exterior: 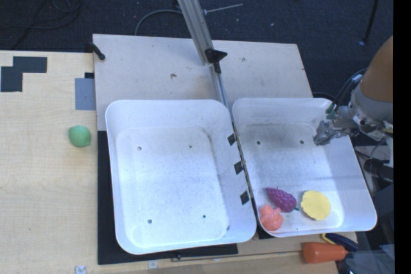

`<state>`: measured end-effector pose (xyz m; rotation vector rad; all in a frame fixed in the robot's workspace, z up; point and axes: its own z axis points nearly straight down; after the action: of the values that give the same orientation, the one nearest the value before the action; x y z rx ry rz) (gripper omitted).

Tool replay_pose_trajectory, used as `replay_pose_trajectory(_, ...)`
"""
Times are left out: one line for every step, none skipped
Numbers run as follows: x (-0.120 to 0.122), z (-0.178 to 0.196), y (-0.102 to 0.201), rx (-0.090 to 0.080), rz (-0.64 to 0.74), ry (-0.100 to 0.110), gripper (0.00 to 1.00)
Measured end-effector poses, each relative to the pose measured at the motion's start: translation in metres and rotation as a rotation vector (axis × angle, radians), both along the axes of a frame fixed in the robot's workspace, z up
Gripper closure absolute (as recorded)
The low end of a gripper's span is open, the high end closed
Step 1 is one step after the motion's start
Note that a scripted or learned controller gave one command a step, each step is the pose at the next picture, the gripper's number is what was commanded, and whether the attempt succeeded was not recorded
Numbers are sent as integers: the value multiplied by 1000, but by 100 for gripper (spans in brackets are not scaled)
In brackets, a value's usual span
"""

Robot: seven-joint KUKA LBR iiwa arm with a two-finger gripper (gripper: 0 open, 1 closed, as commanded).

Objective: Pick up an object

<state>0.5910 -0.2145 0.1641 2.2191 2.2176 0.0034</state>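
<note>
Three small objects lie along the near edge of the right bin (289,113): a purple grape bunch (281,198), a yellow round piece (316,205) and an orange-pink piece (271,218). My gripper (323,133) hangs over the bin's right side, well behind the yellow piece and apart from all three. Nothing shows between its tips.
The left bin (168,176) sits beside the right one, with a metal rail (196,16) running back from between them. A green ball (79,136) rests on the wooden surface at the left. An orange tool (324,251) lies below the right bin.
</note>
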Motion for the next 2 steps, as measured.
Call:
replay_pose_trajectory(-5, 61, 2, 0, 1, 0, 100)
replay_pose_trajectory(-5, 88, 1, 1, 0, 3, 100)
